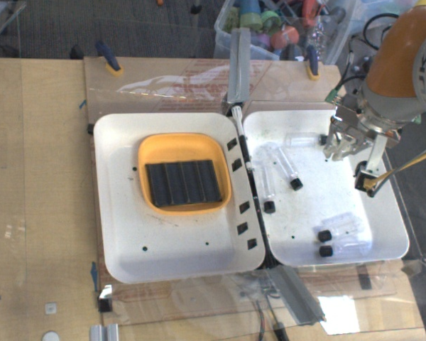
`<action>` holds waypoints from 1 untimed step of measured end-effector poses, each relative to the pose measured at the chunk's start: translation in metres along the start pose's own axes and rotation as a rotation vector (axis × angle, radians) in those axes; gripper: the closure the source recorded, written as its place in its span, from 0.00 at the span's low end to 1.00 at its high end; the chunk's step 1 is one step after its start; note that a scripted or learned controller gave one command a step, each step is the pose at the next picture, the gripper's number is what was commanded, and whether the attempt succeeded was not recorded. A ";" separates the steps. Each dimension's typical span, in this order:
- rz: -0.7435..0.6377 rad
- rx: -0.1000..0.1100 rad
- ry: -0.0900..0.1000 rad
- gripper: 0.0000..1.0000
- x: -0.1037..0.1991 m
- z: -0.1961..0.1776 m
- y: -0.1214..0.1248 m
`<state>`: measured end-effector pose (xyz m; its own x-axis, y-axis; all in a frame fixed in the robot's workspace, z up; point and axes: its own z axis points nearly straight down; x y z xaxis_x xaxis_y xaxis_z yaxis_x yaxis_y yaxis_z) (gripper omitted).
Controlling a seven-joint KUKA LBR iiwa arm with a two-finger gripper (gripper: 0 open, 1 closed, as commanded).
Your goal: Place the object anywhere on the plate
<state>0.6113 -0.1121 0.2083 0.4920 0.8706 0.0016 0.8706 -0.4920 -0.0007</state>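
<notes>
Bench (35, 190): we see a pale wooden surface carrying two shallow white bins side by side, with a grey divider rail running between them
Left bin (121, 254): it holds an orange plate (150, 148), rounded-square in outline, set slightly left of the bin's middle
Dark slab (184, 182): a black ribbed rectangle lies flat on the plate, covering most of its lower half and touching the plate's front rim
Right bin (383, 240): it holds several clear plastic tubes with black caps; two lie slanted near the bin's upper left, one capped tube (287, 169) ending in a black cap near the bin's middle
Loose caps: a small black cap (269, 206) sits close to the divider; two more black caps (324, 241) lie near the front beside a clear piece (348, 229)
Arm (405, 48): grey with an orange band, it reaches in from the right above the right bin's far right side
Tool (348, 158): it hangs over the upper right part of the right bin; we see its two fingers apart, with nothing between them
Background: a clear tub of colourful items (284, 9) stands behind the bins, beyond the bench edge
</notes>
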 end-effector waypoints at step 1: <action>-0.225 -0.002 -0.002 1.00 -0.002 -0.015 0.061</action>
<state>0.6632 -0.1436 0.2236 0.2854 0.9584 -0.0005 0.9584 -0.2854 0.0011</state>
